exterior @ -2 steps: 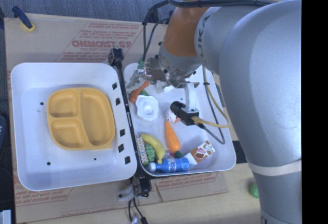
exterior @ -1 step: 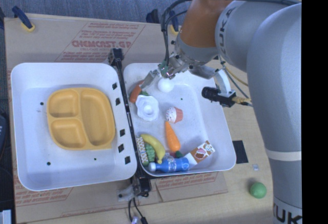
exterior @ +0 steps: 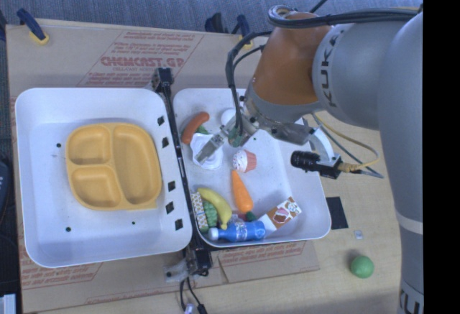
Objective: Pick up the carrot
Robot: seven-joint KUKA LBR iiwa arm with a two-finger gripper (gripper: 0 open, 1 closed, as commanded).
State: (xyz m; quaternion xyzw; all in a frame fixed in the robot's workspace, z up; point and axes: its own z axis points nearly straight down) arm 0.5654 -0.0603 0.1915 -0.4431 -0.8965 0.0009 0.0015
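While the task remained at its approach stage, no grasp of the target had been made. Working from left to right: the left white plastic bin [exterior: 36,162] held a yellow three-compartment plastic tray [exterior: 113,164], lying near the bin's centre. The right white plastic bin [exterior: 305,197] held the loose items. At its 10 o'clock sat an orange-red sausage-shaped toy [exterior: 194,126]. At its 7 o'clock lay a yellow toy banana [exterior: 217,205], with a blue and white toy bottle [exterior: 241,233] along the 6 o'clock wall.

The orange tapered toy carrot [exterior: 241,192] lay free on the bin floor just below centre, its narrow end toward 12 o'clock and its green tip toward 6 o'clock. A small red and white toy [exterior: 245,160] sat just above it.

The two-finger gripper [exterior: 210,149] hung at 11 o'clock from the carrot, apart from it. Its fingers appeared to stand slightly apart with nothing between them, though the spread was hard to judge.

Remaining, by judgement: reposition over the carrot, descend, close, lift. At the bin's 5 o'clock lay a red and white carton-shaped toy [exterior: 285,213]. A green ball [exterior: 361,266] rested on the bench outside the bin.
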